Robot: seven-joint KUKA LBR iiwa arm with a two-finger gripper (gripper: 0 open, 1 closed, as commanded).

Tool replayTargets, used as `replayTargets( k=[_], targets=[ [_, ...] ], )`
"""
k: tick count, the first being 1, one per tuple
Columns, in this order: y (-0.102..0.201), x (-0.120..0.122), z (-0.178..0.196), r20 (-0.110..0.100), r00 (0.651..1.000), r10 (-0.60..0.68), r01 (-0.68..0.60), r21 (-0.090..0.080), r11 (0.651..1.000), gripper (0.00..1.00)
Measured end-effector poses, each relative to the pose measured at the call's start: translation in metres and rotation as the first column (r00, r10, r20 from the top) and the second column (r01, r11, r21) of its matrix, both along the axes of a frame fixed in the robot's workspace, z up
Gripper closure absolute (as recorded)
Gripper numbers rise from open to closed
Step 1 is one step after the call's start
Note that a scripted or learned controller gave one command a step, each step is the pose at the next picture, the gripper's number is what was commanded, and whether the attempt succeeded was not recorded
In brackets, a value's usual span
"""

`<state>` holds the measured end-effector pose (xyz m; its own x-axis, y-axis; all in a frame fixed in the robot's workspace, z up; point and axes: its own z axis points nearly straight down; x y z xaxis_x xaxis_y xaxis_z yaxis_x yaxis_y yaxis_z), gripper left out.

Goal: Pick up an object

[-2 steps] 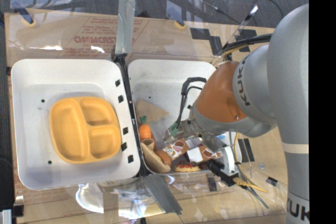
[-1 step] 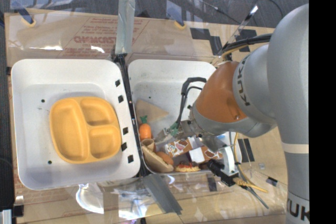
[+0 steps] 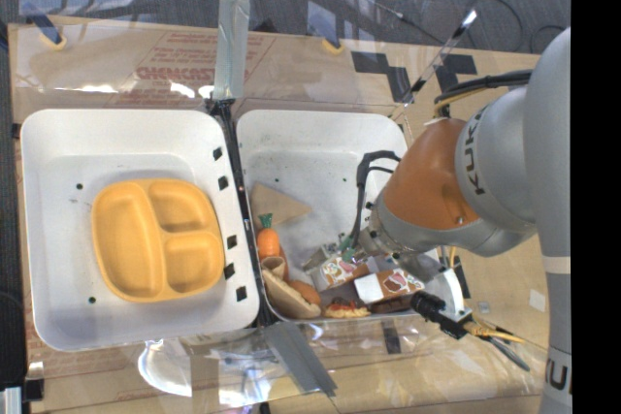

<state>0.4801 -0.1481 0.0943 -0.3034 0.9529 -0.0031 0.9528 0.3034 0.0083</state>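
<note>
Arm low over right bin, wrist blocking the pincer; its state cannot be told. Candidate objects heaped in the bin's near corner, likely slid there: toy carrot, hot dog, printed packets. Left bin holds a yellow divided tray. "KU" readable on arm casing; packet print illegible.

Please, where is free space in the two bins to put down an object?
Free: the left bin around the yellow tray, and the right bin floor behind the carrot. Crowded: its near corner, under the arm.
</note>
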Motion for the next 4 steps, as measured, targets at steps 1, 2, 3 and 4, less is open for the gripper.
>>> replayTargets(
  k=[1,2,3,4],
  targets=[
    [0.001,0.003,0.01,0.004,1.0,0.007,-0.007,0.001,1.0,1.0],
    [0.001,0.002,0.01,0.003,1.0,0.006,-0.007,0.001,1.0,0.0],
    [0.009,0.096,0.035,-0.007,1.0,0.025,-0.025,0.001,1.0,0.0],
    [-0.017,0.053,0.057,-0.01,0.964,0.266,-0.266,0.001,0.964,0.0]
  ],
)
